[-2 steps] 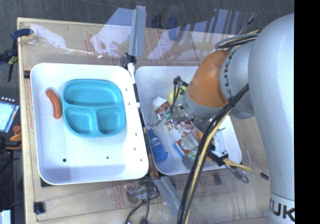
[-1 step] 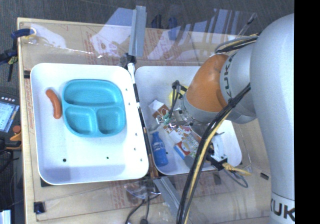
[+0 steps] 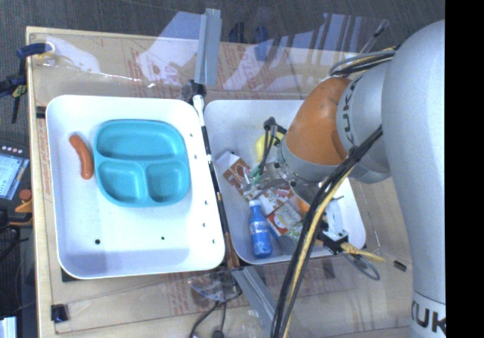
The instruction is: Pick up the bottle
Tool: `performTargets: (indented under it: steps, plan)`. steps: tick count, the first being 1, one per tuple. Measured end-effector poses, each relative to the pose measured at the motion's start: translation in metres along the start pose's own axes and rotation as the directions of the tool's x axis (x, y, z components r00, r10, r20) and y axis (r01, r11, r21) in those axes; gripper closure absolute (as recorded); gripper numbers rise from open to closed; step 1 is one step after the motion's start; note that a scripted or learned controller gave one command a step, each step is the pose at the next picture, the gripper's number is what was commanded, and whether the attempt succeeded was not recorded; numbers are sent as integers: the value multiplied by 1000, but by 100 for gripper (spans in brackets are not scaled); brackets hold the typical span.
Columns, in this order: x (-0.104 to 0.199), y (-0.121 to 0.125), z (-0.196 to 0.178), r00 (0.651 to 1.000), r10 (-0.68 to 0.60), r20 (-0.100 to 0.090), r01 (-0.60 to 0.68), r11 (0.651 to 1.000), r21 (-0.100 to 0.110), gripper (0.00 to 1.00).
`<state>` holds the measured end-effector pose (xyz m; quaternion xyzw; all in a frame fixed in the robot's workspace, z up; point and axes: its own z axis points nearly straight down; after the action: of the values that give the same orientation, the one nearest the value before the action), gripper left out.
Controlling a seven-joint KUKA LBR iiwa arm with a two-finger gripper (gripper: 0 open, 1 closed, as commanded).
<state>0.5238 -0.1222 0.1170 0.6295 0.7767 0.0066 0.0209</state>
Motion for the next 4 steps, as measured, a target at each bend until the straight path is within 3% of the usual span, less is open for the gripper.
performTargets:
  steps: [1, 2, 3, 4]
  plan:
    - [29, -38, 23, 852, -522, -37, 523, 852, 20, 100]
    - [-44, 24, -169, 744, -667, -41, 668, 744, 11, 100]
    - [-44, 24, -169, 744, -667, -41, 668, 744, 12, 0]
    - [-47, 91, -58, 754, -655, -45, 656, 755, 14, 0]
